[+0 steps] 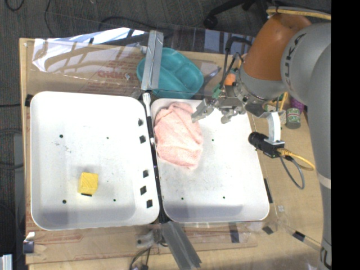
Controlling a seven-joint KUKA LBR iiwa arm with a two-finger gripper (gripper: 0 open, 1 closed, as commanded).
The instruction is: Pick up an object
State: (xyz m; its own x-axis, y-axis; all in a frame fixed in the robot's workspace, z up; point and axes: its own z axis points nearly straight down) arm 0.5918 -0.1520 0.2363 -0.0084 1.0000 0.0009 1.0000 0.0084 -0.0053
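A crumpled pink cloth lies in the right bin, against its left wall. A small yellow block sits in the left bin, toward the front. My gripper hangs over the back of the right bin, just right of the cloth's upper edge. Its two metal fingers are spread apart with nothing between them.
A teal plastic tray rests on the bench behind the bins, beside a clear plastic sheet. A small can stands at the right of the bench. The right bin's floor is bare to the right of the cloth.
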